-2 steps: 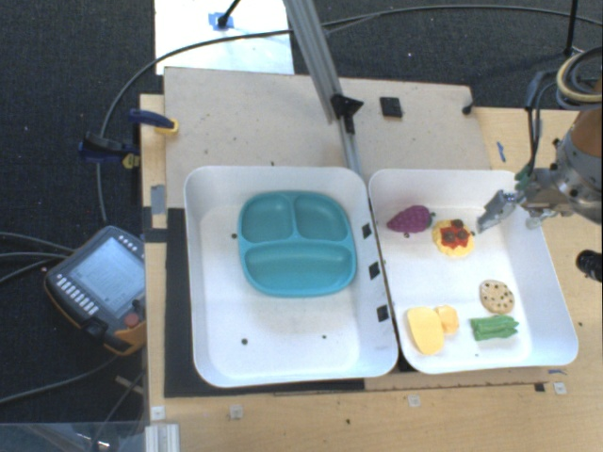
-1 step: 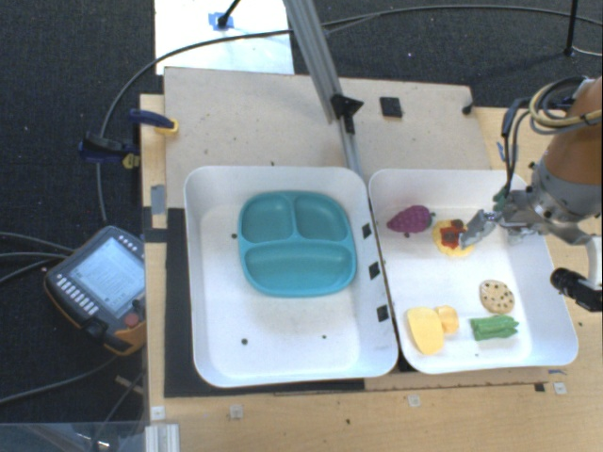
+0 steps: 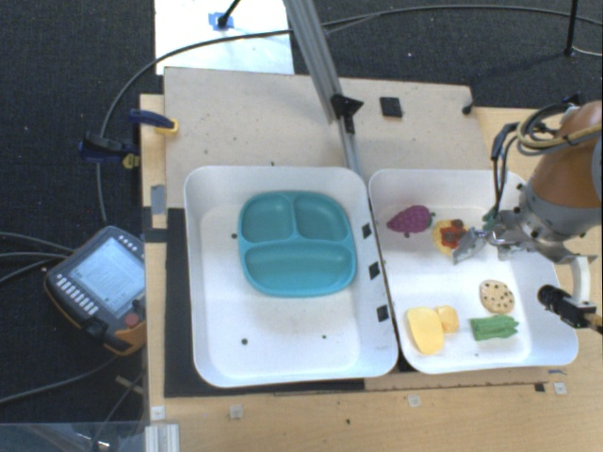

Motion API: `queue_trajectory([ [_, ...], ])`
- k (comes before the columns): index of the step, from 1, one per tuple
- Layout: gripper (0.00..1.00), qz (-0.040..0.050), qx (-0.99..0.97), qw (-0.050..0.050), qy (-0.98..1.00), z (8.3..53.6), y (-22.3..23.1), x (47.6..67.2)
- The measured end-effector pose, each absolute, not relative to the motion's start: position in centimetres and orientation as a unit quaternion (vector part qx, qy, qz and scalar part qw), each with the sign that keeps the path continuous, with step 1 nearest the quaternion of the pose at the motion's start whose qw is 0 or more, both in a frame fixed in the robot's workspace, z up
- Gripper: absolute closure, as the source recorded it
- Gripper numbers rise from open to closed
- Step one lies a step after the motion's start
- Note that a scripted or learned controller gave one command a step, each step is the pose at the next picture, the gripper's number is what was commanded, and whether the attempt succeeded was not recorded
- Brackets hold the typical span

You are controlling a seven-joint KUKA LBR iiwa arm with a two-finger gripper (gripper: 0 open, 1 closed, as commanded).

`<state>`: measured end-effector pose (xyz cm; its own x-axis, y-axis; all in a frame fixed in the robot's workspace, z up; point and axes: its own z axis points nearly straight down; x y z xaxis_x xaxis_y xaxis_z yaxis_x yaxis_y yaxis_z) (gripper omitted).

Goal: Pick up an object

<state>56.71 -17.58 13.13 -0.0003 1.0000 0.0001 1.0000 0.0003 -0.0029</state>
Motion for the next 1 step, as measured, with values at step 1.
queue_trajectory([
  [1,0.0,-0.002,-0.707,-0.003,-0.707,8.65,-17.64,56.97],
])
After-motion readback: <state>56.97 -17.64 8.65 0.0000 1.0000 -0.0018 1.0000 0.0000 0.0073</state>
